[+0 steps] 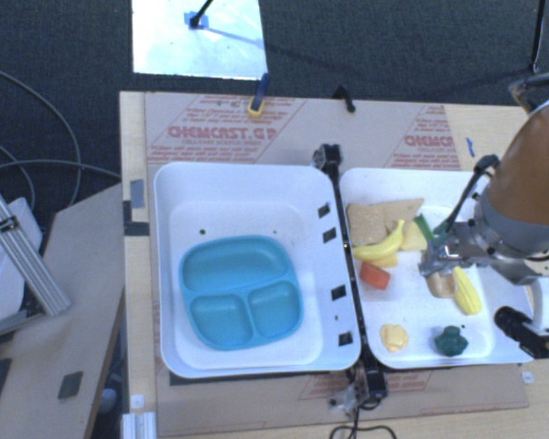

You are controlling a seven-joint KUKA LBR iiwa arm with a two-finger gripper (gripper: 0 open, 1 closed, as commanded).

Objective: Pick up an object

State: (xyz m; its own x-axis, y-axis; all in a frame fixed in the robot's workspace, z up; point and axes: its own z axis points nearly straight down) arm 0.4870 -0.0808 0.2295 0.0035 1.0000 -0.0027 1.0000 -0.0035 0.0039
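Observation:
The right bin (503, 359) holds several toy foods. A tan bread slice (377, 218) lies at its far left, with a yellow banana (384, 241) and a red piece (375, 276) just in front of it. A green piece (425, 228) sits beside the banana. My gripper (436, 263) hangs low over the middle of this bin. It is right above a tan piece (442, 286), with a yellow corn cob (468, 292) next to it. A small yellow item (394, 337) and a dark green broccoli (451, 341) rest near the front wall.
The left bin (192, 186) bears a blue divided plate (242, 291). A black-clipped divider (334, 245) marks where the two bins meet. The grey arm with its orange band (531, 167) covers the right bin's right side.

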